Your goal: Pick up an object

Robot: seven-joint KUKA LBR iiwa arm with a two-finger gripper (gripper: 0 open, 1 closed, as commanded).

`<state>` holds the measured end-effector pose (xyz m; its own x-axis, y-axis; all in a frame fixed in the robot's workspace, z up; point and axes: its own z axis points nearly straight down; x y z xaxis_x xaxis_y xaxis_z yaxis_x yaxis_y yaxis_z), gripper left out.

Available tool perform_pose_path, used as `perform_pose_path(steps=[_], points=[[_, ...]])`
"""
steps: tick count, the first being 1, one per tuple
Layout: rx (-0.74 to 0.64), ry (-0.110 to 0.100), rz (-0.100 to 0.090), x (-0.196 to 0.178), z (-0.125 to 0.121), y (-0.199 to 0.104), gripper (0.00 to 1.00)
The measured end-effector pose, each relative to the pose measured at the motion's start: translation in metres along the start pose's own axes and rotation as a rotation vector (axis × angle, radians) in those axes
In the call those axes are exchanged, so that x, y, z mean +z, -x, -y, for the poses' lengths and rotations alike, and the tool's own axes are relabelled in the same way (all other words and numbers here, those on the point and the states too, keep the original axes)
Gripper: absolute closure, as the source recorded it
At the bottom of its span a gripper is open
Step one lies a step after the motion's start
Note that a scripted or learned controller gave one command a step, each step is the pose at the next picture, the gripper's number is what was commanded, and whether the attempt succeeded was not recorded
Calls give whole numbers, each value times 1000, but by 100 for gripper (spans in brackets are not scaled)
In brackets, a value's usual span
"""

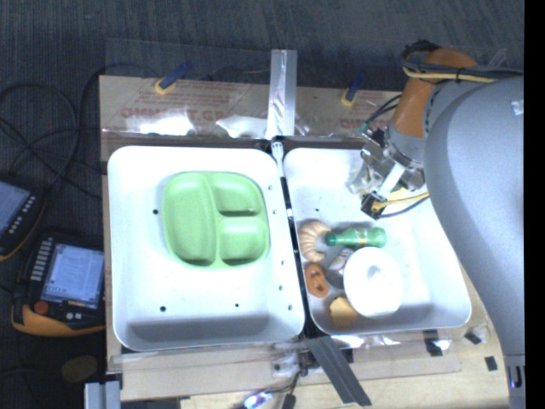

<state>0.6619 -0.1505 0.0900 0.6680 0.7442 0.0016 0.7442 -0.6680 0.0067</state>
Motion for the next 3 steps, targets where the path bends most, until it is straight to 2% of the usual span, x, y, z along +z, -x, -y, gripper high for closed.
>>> perform_pose_path(steps=[1,2,3], points=[[66,4,0,-1,41,-19,100],[333,-7,8,-124,14,62,100],[87,-9,7,-82,5,99,100]])
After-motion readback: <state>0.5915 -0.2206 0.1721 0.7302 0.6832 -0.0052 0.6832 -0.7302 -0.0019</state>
